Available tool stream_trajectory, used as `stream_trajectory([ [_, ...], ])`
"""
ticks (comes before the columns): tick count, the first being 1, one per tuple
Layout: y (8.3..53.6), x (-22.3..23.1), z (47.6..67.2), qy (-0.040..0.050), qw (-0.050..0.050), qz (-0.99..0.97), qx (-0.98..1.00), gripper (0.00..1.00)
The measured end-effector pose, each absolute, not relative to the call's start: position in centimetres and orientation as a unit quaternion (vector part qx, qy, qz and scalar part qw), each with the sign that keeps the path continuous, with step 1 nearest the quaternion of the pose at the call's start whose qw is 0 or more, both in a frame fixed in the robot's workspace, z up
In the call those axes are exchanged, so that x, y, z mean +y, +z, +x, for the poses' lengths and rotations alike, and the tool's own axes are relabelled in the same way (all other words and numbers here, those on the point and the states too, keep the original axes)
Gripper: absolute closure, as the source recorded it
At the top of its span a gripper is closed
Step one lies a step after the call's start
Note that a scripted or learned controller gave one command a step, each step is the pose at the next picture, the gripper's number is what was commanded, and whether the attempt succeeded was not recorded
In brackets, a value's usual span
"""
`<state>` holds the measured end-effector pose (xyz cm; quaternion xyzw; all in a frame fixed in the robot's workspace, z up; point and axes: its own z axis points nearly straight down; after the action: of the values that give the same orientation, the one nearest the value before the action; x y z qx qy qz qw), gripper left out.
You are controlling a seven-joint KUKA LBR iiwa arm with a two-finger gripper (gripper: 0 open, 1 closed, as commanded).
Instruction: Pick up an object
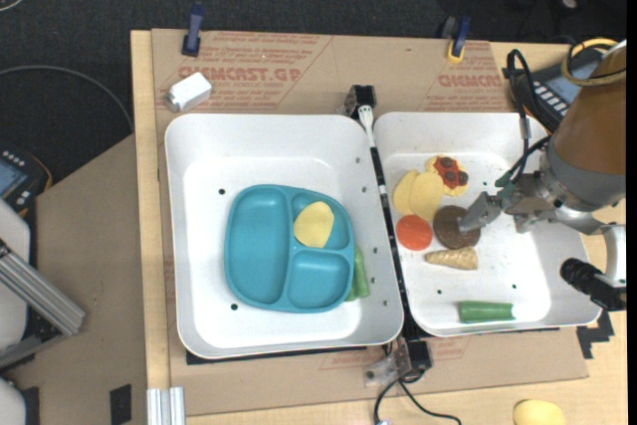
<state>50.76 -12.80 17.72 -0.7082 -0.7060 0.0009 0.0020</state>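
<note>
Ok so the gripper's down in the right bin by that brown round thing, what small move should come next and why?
Probably a short lowering over the brown round piece. The gripper sits at that piece's right edge, with the orange ball and the tan cone crowded close, so a sideways move risks knocking them.

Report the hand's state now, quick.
Hand: over the right bin, at the brown round piece; open or closed cannot be told.

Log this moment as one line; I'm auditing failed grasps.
arm: over right bin | gripper: at brown disc, grasp unconfirmed | nearby: red ball, cone | left bin: blue tray
</note>
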Motion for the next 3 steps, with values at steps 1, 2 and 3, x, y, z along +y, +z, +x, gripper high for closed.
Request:
stream_trajectory([
  [1, 8.1, -11.1, 47.7, 0.0008, 0.002, -0.708, -0.707, 0.00],
  [2, 9.5, -11.2, 48.0, -0.0008, -0.001, -0.708, -0.706, 1.00],
  [3, 19.9, -4.8, 48.1, -0.0041, -0.003, -0.704, -0.710, 1.00],
])
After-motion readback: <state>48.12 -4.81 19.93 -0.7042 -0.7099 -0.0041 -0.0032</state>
